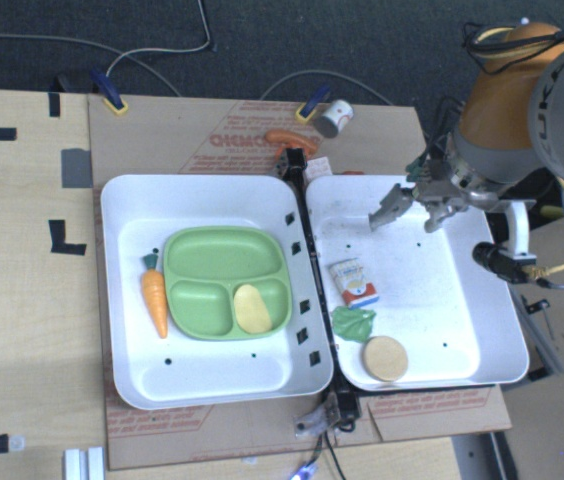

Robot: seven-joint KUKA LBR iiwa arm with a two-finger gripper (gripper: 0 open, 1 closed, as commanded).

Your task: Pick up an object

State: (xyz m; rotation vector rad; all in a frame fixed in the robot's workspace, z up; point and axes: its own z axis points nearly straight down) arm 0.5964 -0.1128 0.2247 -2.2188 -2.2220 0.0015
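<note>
Two white bins sit side by side on the table (pixel 22 268), left bin (pixel 127 368) and right bin (pixel 482 348). The arm (pixel 507 108) enters from the upper right of the frame, its gripper (pixel 409 213) hanging over the upper part of the right bin. The fingers (pixel 387 208) stand apart, one slanting toward the left and one shorter on the right, with nothing between them; bare bin floor shows in the gap. Objects in the right bin lie along its left side, below and left of the fingers and apart from them: a small packet (pixel 353 279) with red and blue print nearest, then a green leafy piece (pixel 353 322) just below it, then a round tan disc (pixel 386 358) at the lower edge, touching or nearly touching the green piece. The left bin holds a green divided tray (pixel 224 253) with a yellow piece (pixel 253 309) in its lower right compartment, and a carrot (pixel 155 300) lying just beside the tray's left edge, stem end toward the top of the frame. All of these lie well apart from the fingers. An orange object (pixel 292 139) and a grey cylinder (pixel 333 118) rest on the cardboard above the bins.
</note>
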